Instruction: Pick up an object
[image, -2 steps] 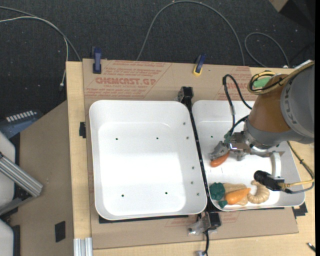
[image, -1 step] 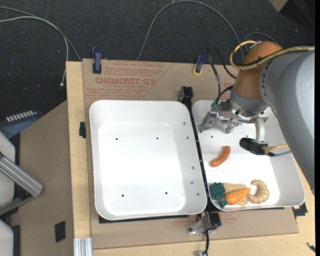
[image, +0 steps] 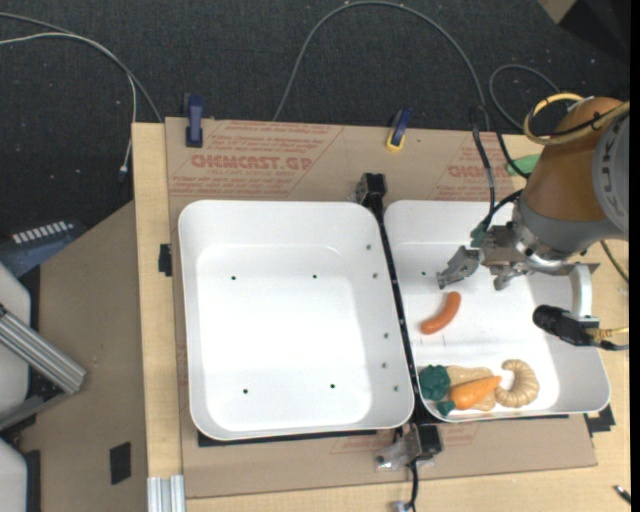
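Fingers (image: 447, 277) are standing apart and gripping nothing, pointing down and toward the view's left. Gripper (image: 456, 268) is hovering over the far half of the right bin (image: 520, 335), near that bin's left wall. Sausage (image: 440, 313), orange-red, is lying tilted on the bin floor just below the fingers in the view, not touching the fingertips; how high the fingers are hanging above it, can't tell. Arm (image: 575, 180) is reaching in from the right, its grey wrist with the orange band sitting over the bin's far right corner.

Other objects are bunching along the right bin's near wall. Green piece (image: 433, 381) is lying at the near left corner, with the carrot (image: 476, 393) touching it on the right. Beige piece (image: 463, 376) is lying against the carrot's far side, and a pale curled piece (image: 521, 382) is lying just right of the carrot. All four are lying apart from the sausage and the gripper.

Left bin (image: 280, 320) is sitting beside the right bin, their walls meeting along the middle. Black clip (image: 372, 187) is sitting at the far end of that seam. Both bins are resting on a cardboard-covered worktop (image: 260, 160) with red print. Blue clamp (image: 193, 120) and yellow-blue clamp (image: 399, 129) are gripping the worktop's far edge. Thin cables (image: 100, 50) are looping over dark carpet (image: 300, 60) beyond it.
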